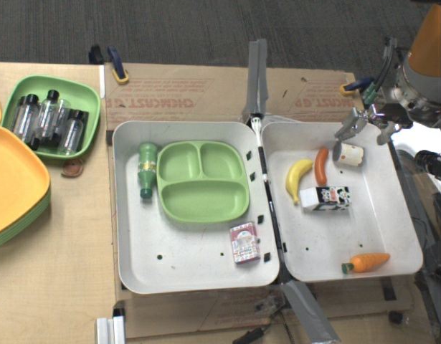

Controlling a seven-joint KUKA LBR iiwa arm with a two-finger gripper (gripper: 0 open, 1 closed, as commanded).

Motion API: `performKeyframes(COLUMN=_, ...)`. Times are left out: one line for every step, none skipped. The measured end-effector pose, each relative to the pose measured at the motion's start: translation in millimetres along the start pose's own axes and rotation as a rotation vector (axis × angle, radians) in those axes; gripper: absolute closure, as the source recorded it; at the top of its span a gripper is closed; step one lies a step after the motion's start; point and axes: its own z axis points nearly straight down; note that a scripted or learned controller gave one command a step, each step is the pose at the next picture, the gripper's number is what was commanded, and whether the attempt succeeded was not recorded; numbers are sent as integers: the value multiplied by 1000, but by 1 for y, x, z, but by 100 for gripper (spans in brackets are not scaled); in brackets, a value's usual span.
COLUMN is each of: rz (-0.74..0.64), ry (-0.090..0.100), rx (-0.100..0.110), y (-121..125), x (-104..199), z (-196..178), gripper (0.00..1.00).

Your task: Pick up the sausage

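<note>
The sausage (320, 165) is a slim orange-red piece lying upright along the back middle of the right bin (399, 213), close beside a yellow banana (297, 179). My gripper (362, 136) hangs over the bin's back right part, to the right of the sausage and apart from it. Its fingers (343, 133) are spread open and hold nothing. A small white cylinder (351, 154) lies just below the fingertips.
A black-and-white carton (330, 197) lies just in front of the sausage, and a carrot (368, 261) near the bin's front right. The left bin (127, 249) holds a green divided plate (203, 181), a green bottle (147, 169) and a small pink box (244, 243).
</note>
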Motion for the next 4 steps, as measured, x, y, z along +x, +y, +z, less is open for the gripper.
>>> performKeyframes(rz=92, ry=0, rx=-1, y=-95, x=-95, z=10, gripper=0)
performKeyframes(rz=-337, ry=2, rx=-2, y=-104, x=-96, z=169, gripper=0)
performKeyframes(rz=-333, ry=1, rx=-3, y=-104, x=-96, z=161, gripper=100)
performKeyframes(rz=-5, ry=0, rx=-2, y=-23, x=-99, z=198, gripper=100)
